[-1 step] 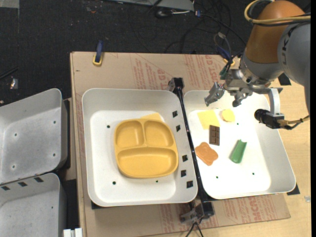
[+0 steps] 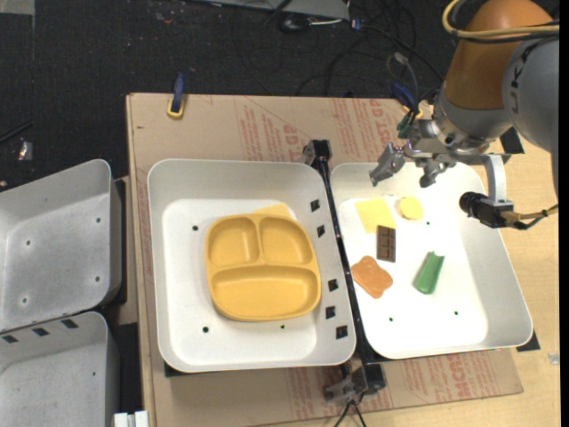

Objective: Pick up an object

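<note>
Over far end of right shallow white bin (image 2: pixel 498 318): two-finger gripper (image 2: pixel 407 169) hovers, fingers apart, nothing between them. Just below it in same bin: pale yellow flat square piece (image 2: pixel 373 213) and small yellow round piece (image 2: pixel 410 208), side by side. Dark brown rectangular block (image 2: pixel 386 243) near them. Orange rounded flat piece (image 2: pixel 372 277) near left wall. Green oblong block (image 2: pixel 428 272), tilted, mid-bin. Left white bin (image 2: pixel 178 327): yellow three-compartment plastic tray (image 2: pixel 263 268) at centre.

Yellow tray (image 2: pixel 263 269), green block (image 2: pixel 428 272), orange piece (image 2: pixel 372 277), brown bar (image 2: pixel 386 243).
</note>
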Available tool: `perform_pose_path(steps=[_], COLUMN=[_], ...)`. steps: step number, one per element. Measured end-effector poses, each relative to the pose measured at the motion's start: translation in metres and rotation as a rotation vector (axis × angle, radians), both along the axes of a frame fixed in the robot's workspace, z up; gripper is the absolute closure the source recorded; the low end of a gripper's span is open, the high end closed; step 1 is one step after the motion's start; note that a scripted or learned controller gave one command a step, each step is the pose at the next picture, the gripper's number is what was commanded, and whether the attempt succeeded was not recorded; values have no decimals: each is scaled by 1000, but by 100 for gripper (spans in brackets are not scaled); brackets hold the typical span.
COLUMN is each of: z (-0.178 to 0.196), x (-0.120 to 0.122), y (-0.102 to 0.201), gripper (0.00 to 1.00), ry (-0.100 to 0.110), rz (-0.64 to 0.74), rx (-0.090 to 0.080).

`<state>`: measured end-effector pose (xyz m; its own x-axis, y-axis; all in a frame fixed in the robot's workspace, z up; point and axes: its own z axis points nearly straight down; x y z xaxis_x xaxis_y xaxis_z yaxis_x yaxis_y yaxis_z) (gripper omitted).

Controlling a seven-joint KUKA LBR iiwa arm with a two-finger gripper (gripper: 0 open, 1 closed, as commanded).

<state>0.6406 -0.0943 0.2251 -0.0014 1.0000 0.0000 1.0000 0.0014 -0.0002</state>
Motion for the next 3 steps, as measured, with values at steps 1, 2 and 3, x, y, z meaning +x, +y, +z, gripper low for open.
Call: perform_pose_path(steps=[1, 2, 3], z=[-49, -102, -135], x=[2, 11, 11], y=[-9, -4, -4], gripper=[0, 0, 0], ry=[3, 3, 2], rz=[-3, 2, 1], rx=[-1, 0, 0])
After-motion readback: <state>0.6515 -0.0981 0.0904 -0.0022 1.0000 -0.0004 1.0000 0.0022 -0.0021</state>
